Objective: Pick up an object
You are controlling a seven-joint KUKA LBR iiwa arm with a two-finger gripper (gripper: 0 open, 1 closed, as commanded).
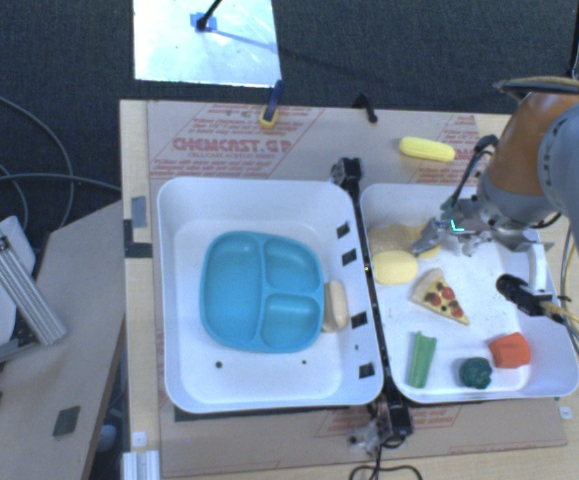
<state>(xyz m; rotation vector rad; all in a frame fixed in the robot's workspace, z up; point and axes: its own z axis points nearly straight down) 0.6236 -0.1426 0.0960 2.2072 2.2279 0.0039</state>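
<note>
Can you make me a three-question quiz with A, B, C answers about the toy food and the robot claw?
1. Where is the blue plate?
A. left bin
B. right bin
C. on the floor

2. What colour is the pizza slice's neighbour by the middle wall, the round lump?
A. purple
B. yellow
C. black

3. What is the claw doing?
A. hanging over the right bin
B. lifting the blue plate
C. resting in the left bin

Answers: 1 A, the plate lies in the left bin. 2 B, the lump is pale yellow. 3 A, the claw hangs above the right bin's upper part.
</note>
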